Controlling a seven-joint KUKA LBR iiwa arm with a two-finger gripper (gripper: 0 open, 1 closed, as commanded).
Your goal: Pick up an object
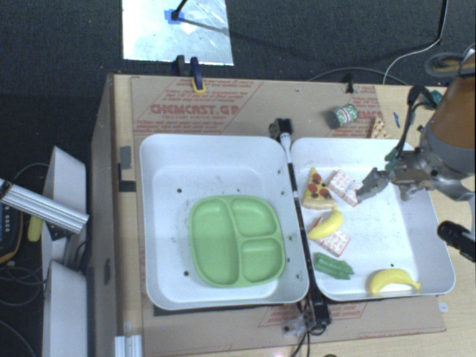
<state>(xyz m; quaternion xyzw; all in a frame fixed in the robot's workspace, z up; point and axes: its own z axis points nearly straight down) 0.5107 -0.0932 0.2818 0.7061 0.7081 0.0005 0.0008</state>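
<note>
Gripper (370, 186) hovers just beside pink wafer (342, 185).

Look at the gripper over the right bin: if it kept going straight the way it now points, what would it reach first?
The gripper points left and down toward the toy food cluster. First in line looks like the pink-and-white wafer, just ahead of the pizza slice. Its height above them is unclear from this slanted view.

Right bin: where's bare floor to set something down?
Right bin: bare floor lies right of centre, between the gripper above and the lower banana. The left side is crowded: pizza slice, upper banana, green pod. The left bin has bare floor around the green tray.
</note>
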